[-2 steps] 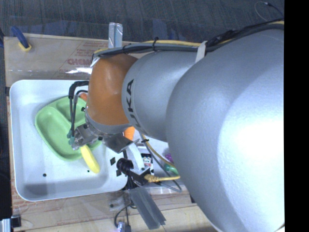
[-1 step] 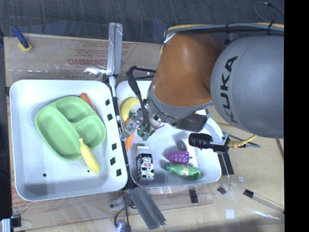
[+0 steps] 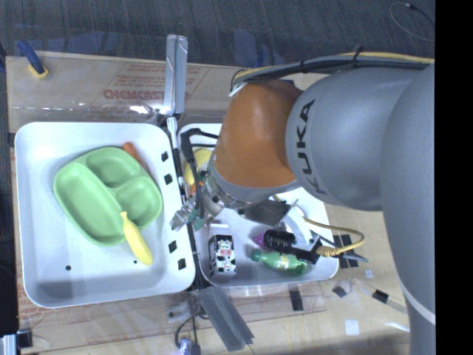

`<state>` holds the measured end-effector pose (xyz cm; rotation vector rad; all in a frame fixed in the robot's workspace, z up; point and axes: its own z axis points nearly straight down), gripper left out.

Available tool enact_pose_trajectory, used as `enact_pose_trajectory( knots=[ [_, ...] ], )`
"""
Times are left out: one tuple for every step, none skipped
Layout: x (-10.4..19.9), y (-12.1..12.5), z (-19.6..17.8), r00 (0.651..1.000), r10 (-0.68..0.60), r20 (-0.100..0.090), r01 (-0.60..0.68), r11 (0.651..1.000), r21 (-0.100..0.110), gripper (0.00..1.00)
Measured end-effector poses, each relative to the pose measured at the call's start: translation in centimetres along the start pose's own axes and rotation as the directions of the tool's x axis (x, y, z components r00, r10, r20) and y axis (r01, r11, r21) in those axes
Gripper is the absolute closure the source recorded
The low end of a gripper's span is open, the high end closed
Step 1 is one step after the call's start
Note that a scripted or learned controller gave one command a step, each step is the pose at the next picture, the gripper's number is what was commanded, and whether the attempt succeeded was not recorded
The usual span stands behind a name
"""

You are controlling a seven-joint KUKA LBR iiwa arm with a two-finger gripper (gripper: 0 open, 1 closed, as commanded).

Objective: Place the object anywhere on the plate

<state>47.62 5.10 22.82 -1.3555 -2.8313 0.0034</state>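
The claw hangs under the grey and orange arm, just to the right of the green plate, over the wall that parts the two white bins. The wrist hides its tip, so it cannot be told whether it is wide, narrow or holding anything.

Nearest to it on the plate side lies a yellow banana-like piece. This is probably the task's thing. Its upper end rests on the plate's near right edge, and its lower end sticks out past the rim onto the floor of the left bin. Its long axis slants from the plate's middle down and to the right, with the free end pointing roughly toward the claw.

Farther right of the plate, in the right bin, stand a small black-and-white carton and, beyond it, a green bottle lying on its side. An orange stick peeks out behind the plate's far rim.

If the yellow piece is the one meant, it is already partly on the plate and lies left of the claw.
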Motion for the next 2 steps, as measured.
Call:
enact_pose_trajectory(
  knots=[
    [3.8,3.0,-0.4,0.999,-0.042,0.001,0.042,0.999,-0.001,1.00],
    [5.5,4.3,3.2,0.943,-0.333,-0.001,0.333,0.943,0.001,1.00]
  ],
)
